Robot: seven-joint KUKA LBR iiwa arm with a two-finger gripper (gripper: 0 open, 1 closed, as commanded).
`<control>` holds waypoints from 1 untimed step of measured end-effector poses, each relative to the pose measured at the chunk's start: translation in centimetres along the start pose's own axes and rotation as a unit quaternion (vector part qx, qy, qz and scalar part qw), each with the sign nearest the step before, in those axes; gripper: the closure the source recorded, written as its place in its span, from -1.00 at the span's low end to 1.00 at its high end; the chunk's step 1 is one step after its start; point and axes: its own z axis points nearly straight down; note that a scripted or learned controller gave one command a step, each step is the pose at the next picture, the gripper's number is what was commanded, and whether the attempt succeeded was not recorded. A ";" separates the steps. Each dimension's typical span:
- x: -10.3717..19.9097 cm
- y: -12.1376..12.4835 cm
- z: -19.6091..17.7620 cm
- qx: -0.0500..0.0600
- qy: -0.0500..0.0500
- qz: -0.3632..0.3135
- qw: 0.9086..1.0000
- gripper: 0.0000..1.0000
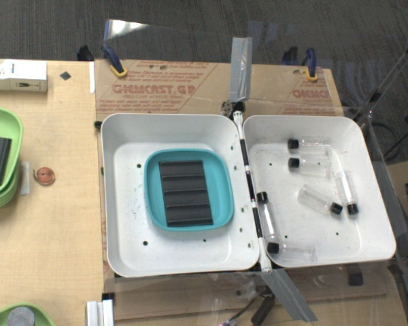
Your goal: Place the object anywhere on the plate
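A teal square plate point(188, 189) sits in the middle of the left white bin point(122, 141), and a black ridged insert point(185, 192) covers its centre. Several clear plastic tubes with black caps lie in the right white bin point(367, 243). One tube point(308, 145) lies near the back, one point(314, 164) just in front of it. Another point(319, 201) rests in the middle, one point(345, 190) beside it to the right. Two more lie along the bin's left side, a long one point(266, 216) and one point(292, 251) near the front.
A cardboard sheet point(211, 87) clamped by orange-tipped clips lies behind both bins. On the wooden bench at left stand a green tray point(1, 160), a small copper disc point(45, 176) and a white box point(17, 77).
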 end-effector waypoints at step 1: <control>0.0 0.0 0.0 0.000 0.000 0.000 1.000 -1.00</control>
